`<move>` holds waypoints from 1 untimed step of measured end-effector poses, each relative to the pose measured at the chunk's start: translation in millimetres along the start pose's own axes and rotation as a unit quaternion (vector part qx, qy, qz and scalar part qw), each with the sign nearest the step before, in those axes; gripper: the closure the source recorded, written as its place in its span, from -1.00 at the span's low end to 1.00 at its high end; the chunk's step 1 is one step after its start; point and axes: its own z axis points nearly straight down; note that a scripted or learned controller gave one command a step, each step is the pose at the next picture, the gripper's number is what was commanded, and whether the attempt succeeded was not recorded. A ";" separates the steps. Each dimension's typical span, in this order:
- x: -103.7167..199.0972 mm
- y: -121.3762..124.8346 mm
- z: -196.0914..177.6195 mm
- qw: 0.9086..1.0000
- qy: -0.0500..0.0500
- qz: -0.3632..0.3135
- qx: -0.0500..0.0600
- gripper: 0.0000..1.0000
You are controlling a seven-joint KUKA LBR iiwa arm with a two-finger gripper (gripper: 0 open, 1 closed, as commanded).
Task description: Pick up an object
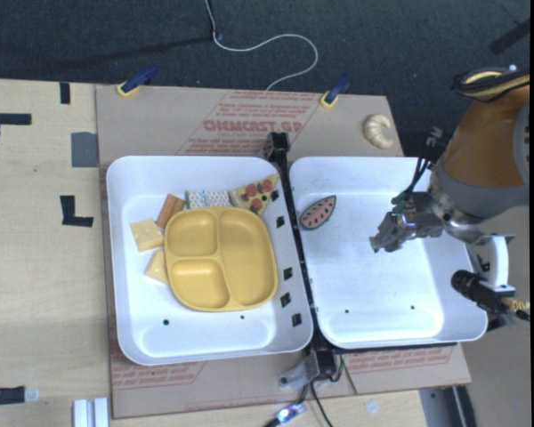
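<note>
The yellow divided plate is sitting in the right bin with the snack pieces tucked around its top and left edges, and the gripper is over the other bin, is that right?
Not quite. The camera view shows the yellow divided plate in the left bin, not the right one. The snack pieces do sit around its top and left edges, and the gripper is over the other bin, the right bin.

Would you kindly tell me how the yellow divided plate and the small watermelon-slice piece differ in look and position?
The yellow divided plate is much larger than the watermelon-slice piece. The plate is plain yellow with three compartments; the slice is reddish with dark seeds and a green rim. The plate lies in the left bin, crowded among other small items; the slice lies alone in the right bin, nearer the claw. Both lie flat.
</note>
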 end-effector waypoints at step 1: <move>45.8 9.6 0.6 1.000 0.000 0.000 0.001 1.00</move>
